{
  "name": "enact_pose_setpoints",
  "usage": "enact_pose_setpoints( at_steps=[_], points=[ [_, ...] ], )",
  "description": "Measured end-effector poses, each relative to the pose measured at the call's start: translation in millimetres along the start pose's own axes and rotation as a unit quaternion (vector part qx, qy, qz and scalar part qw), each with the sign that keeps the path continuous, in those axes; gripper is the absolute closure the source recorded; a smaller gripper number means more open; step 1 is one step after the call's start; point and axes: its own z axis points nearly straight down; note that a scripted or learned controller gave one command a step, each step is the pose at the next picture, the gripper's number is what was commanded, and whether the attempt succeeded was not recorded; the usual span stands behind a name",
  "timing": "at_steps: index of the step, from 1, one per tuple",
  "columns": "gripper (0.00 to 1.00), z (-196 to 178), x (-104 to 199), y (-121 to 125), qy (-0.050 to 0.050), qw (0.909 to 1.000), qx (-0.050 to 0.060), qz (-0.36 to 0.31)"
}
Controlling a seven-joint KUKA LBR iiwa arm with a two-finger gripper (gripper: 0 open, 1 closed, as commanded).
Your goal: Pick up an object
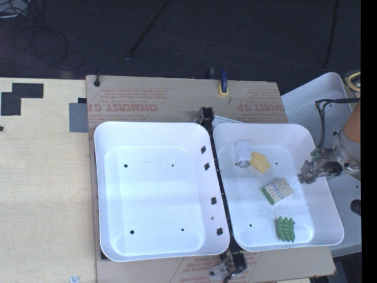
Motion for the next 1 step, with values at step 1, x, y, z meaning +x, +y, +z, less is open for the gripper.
enact_pose_setpoints(
  at_steps=[1],
  points=[
    [1.00,-29.7,4.6,-59.1,0.003,1.0000,0.003,-0.002]
  ],
)
